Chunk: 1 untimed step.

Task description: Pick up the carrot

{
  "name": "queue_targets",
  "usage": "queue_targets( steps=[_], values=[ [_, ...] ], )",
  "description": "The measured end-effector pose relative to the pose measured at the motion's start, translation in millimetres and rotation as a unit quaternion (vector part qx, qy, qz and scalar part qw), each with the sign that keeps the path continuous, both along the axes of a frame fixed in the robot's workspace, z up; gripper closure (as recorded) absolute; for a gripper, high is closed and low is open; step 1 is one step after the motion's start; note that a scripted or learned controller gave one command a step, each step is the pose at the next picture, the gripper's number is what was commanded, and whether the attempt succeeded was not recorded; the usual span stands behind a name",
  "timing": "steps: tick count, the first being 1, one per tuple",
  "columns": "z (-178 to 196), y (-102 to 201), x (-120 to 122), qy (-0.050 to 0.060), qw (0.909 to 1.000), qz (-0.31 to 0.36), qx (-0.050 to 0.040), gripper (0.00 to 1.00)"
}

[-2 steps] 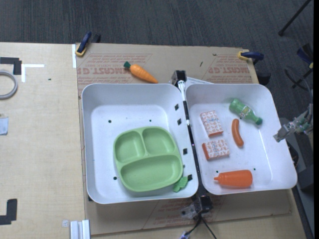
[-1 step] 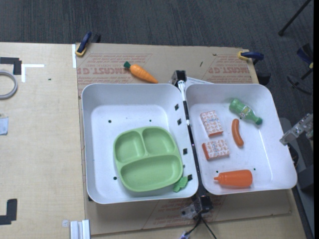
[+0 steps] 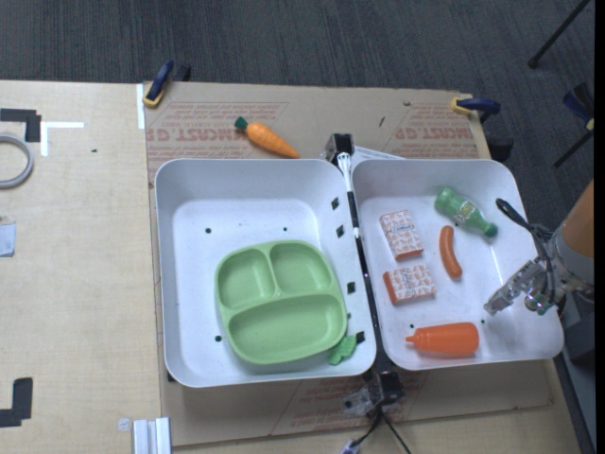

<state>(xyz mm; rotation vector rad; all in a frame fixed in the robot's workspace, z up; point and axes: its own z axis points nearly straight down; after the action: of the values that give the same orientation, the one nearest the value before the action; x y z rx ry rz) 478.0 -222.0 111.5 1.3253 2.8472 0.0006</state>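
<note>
Nearest us, at 6 o'clock in the right white bin (image 3: pixel 529 183), lies an orange plastic bottle (image 3: pixel 444 339). At 3 o'clock we see the two-finger gripper (image 3: pixel 515 294), whether apart or together we cannot tell. We find the small orange carrot with a green top (image 3: pixel 266 136) outside both bins, on the cardboard sheet (image 3: pixel 312 121) at 12 o'clock.

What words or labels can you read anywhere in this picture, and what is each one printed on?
Red print on the cardboard sheet behind the left bin: upside down, too blurred to read.
Red print on the same cardboard behind the right bin: likewise unreadable.
Two patterned packets: red markings, too small to read.
Green bottle: label illegible.
</note>
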Motion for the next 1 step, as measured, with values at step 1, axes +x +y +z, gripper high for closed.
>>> queue_targets(
  steps=[1],
  values=[
    [98.1, -0.6, 1.3, -0.002, 0.9892, 0.147, -0.0014, 1.0]
  ],
)
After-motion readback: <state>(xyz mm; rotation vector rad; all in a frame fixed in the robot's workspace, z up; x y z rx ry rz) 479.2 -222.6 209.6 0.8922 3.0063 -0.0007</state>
